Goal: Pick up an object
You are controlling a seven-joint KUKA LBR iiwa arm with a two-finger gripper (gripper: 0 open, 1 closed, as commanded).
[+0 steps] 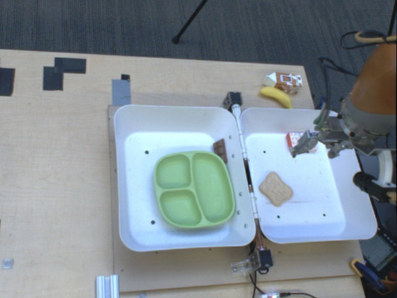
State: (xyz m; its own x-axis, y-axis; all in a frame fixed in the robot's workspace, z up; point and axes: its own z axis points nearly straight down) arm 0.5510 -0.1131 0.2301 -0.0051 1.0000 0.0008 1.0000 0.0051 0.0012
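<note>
The arm is reaching in from the right, and its claw (308, 143) is hanging over the upper part of the right bin (356, 228), close to a small red and white packet (294, 139) that is lying near that bin's back wall. The claw is overlapping the packet's right side, so it is hard to say whether it is touching the packet or just hovering beside it. I cannot tell how the claw is set, because it is showing as a dark blurred shape.

Judging from this, the pick is not done yet. Nothing is sitting visibly in the claw, and every object is resting on a surface. The claw appears to be lining up on the packet, so the closing and the lift are probably what is left.

A slice of toast (275, 188) is lying flat on the right bin's floor, apart from the claw and nearer the middle. In the left bin (124, 185) a green divided plate (193, 190) is taking up most of the floor, and a small brown piece (219, 147) is lying just beyond its upper right rim, against the bin wall. Outside the bins, a banana (275, 95) and a small carton (286, 79) are lying on the bench (56, 185).

The packet's label is too small to read, and the arm's upper body is cut off at the right.
</note>
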